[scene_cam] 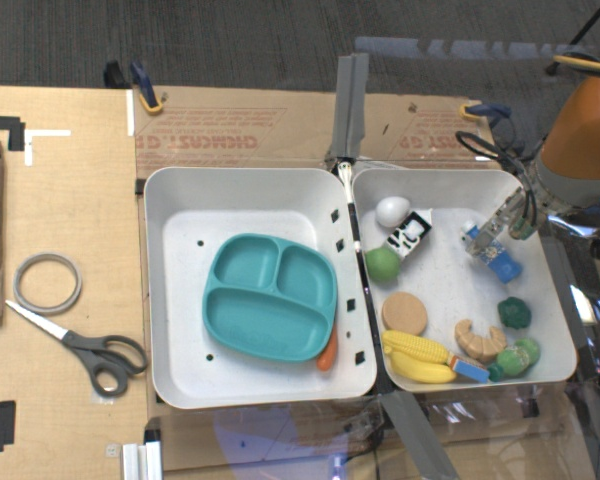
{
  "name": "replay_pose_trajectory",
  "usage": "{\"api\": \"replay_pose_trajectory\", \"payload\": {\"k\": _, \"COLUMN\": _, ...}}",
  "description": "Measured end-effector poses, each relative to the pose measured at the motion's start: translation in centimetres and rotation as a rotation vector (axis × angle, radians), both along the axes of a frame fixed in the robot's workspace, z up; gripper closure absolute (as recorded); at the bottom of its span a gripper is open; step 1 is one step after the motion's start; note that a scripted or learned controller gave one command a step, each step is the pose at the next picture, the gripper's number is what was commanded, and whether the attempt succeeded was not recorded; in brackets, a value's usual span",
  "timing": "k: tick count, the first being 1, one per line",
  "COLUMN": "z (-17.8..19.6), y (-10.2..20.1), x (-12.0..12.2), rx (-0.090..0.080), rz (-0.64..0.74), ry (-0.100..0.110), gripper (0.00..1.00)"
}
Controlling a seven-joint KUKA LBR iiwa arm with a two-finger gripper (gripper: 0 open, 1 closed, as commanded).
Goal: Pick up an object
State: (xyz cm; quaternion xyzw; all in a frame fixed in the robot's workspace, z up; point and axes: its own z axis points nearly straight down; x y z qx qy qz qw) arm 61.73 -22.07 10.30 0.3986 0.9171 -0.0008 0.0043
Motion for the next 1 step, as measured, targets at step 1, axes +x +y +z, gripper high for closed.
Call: {"api": "replay_pose_trajectory", "payload": {"k": 1, "z": 13.57, "y": 6.81, "x": 0.01, "rx": 0.004, "rz": -0.16, "ry": 0.003, "gripper": 1.0}}
